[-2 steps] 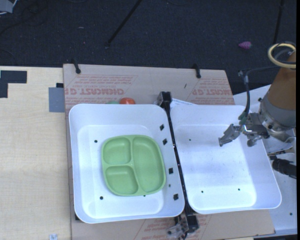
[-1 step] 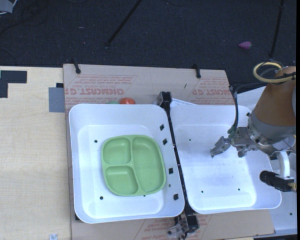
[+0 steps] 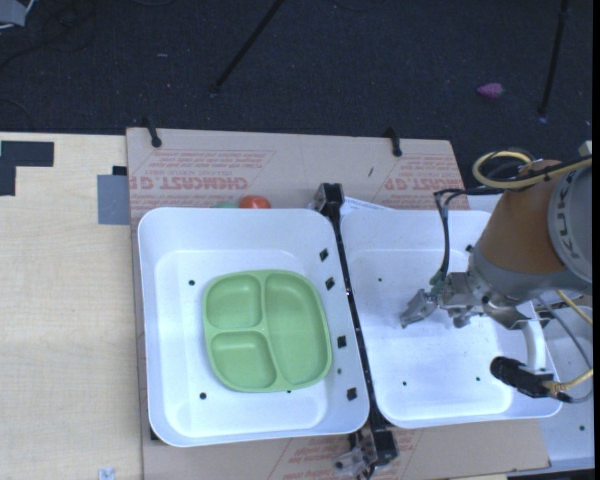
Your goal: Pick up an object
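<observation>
So the claw (image 3: 420, 310) is sitting low over the floor of the right-hand bin (image 3: 400, 243), reaching in from the right under the orange-banded wrist. From this angle I honestly can't tell whether it's released or clenched, and I don't see anything caught in it.

The only real candidate to pick is the green divided plate (image 3: 267, 329), lying flat in the left-hand bin (image 3: 165, 268). That puts it well off to the claw's left and a touch toward the near edge, with the black divider (image 3: 345, 308) between the two bins standing in the way. So the whole move turns on crossing that divider leftward; nothing within reach where the claw is now, as far as I can see.

The plate is a rounded rectangle with three compartments (two smaller ones toward its far-left side, one long one toward the claw). Its long axis runs roughly far-to-near, tilted a little, so a short side points toward the near edge of the bin. My guess is a grab on the raised rim nearest the claw would be the easiest bite.

There's also a small orange-red thing (image 3: 254, 203) peeking just past the left bin's far wall, too hidden to name.
</observation>
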Controlling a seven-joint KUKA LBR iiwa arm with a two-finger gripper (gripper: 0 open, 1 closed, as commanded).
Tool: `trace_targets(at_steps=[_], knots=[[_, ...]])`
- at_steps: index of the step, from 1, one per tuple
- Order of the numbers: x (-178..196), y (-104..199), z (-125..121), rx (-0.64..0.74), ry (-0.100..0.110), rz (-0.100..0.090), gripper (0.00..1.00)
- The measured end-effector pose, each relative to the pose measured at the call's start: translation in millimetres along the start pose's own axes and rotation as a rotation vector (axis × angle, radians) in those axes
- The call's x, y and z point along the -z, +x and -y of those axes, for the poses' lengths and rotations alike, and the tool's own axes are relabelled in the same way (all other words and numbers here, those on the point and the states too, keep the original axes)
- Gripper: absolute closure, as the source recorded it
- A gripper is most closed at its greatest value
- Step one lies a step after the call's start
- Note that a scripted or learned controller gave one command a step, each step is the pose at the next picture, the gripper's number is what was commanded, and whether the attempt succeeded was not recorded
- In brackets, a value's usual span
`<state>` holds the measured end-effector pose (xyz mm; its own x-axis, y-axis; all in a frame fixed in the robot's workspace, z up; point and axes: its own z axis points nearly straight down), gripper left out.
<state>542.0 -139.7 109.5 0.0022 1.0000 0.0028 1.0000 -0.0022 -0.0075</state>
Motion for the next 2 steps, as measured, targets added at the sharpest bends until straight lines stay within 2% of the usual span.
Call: trace_targets(at_steps=[1,2], knots=[[13.1,-2.0,-0.2,-0.006,-0.002,0.001,1.00],[58.3,-3.1,7.7,-0.005,-0.008,0.003,1.00]])
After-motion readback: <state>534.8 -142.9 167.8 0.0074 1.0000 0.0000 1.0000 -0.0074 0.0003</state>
